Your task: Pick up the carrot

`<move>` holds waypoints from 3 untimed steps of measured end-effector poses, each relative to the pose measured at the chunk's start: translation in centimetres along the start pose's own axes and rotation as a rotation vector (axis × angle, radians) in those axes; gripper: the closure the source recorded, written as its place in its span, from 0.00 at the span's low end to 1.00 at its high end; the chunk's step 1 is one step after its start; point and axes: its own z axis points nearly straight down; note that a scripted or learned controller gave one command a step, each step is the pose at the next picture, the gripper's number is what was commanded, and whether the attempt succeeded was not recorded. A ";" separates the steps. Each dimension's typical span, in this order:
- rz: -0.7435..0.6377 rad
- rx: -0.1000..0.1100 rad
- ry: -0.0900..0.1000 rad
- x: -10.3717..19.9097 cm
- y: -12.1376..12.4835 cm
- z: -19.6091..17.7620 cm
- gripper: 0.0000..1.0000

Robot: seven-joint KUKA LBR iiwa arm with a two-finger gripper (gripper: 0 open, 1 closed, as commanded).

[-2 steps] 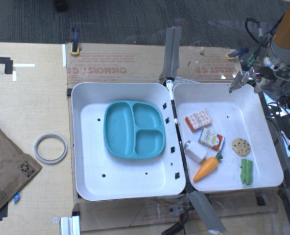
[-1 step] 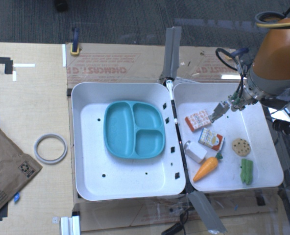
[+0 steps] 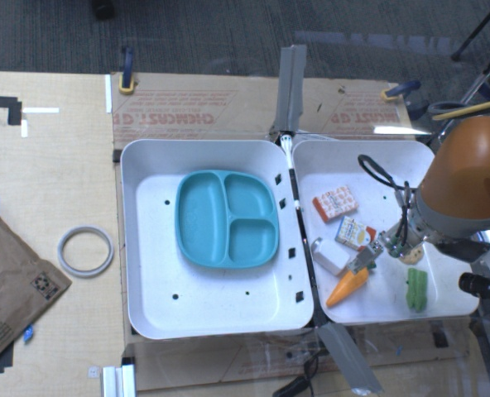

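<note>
The orange carrot [image 3: 345, 288] lies slantwise in the right bin [image 3: 394, 151], near its front left corner, thin tip pointing to the front left. My gripper [image 3: 364, 260] is low over the carrot's thick upper end, reaching in from the right under the orange-banded wrist. It seems to touch or nearly touch that end. The carrot still rests on the bin floor.
Around the carrot in the right bin lie a white block [image 3: 329, 257], a blue-and-yellow packet [image 3: 352, 233], a red-and-white box [image 3: 334, 203] and a green piece [image 3: 416, 289]. A teal divided plate [image 3: 227, 219] sits in the left bin [image 3: 146, 246]. A tape ring [image 3: 85, 250] lies on the bench.
</note>
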 end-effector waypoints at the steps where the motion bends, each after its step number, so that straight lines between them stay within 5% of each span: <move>1: 0.212 -0.002 -0.002 5.3 1.3 -5.6 0.00; 2: 0.531 0.001 0.001 1.0 -1.2 1.4 0.00; 3: 0.533 0.003 0.001 1.0 -1.2 0.6 1.00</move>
